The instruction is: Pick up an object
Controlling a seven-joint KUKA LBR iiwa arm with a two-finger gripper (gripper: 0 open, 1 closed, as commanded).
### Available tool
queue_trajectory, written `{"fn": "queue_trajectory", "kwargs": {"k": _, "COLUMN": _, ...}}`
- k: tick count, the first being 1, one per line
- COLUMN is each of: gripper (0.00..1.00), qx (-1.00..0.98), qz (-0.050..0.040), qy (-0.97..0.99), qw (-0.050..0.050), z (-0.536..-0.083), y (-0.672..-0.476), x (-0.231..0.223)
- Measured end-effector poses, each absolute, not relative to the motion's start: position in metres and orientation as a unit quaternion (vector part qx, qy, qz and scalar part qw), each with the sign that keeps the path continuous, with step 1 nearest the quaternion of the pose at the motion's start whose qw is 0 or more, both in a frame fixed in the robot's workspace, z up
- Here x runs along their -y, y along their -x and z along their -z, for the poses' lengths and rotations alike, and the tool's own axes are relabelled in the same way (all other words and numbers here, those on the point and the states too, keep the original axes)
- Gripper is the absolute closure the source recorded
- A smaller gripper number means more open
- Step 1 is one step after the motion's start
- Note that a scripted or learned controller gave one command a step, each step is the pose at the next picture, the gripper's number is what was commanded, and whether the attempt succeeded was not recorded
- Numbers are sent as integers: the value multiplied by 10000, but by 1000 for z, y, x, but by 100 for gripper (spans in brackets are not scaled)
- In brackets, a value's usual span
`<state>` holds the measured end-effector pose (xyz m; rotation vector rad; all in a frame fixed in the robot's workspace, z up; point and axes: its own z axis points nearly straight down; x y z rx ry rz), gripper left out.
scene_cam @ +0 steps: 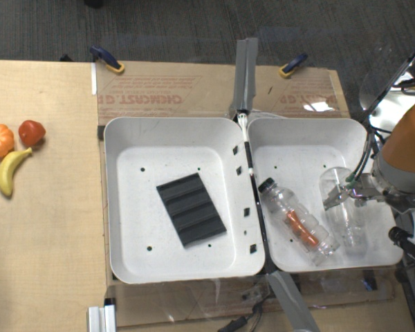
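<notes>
The gripper (pixel 340 194) hangs low over the right bin (pixel 294 133), right among clear plastic — whether it is open or closed I cannot tell, nor whether it has anything. Just beside it, toward the left bin (pixel 124 140), lies a clear bottle (pixel 297 220) with a black cap. Well away in that left bin rests a dark ridged block (pixel 191 209).
</notes>
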<state>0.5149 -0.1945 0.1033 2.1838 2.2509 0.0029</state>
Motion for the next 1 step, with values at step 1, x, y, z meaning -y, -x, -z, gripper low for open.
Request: {"fn": "queue_trajectory", "kwargs": {"k": 1, "gripper": 100, "qx": -6554, "qz": -1, "qy": -7553, "qw": -6, "z": -143, "y": -524, "x": 220}}
